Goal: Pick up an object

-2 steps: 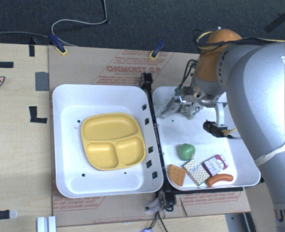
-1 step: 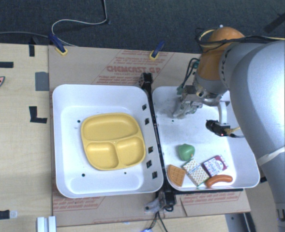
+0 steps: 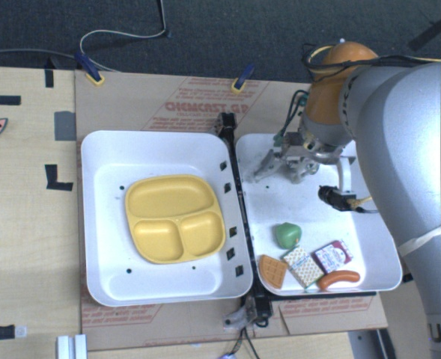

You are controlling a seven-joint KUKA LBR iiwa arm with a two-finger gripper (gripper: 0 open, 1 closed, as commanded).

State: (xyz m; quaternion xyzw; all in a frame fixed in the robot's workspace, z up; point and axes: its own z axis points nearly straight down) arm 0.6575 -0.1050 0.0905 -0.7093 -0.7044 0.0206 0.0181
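My gripper [image 3: 281, 172] hangs over the far part of the right bin [image 3: 370, 238], its fingers spread open with nothing between them. Toward the near edge of that bin lie a green rounded object [image 3: 287, 235], an orange waffle-like cracker [image 3: 272, 271], a checkered square piece [image 3: 302, 265], a red-and-white packet [image 3: 331, 256] and a small sausage [image 3: 340, 279]. The green object is the closest of these to the gripper, well below it in the view.
The left bin [image 3: 100, 223] holds a yellow divided plate [image 3: 176, 218]. A dark divider with clips [image 3: 233, 200] runs between the two bins. The grey arm [image 3: 400, 148] covers the right side of the view.
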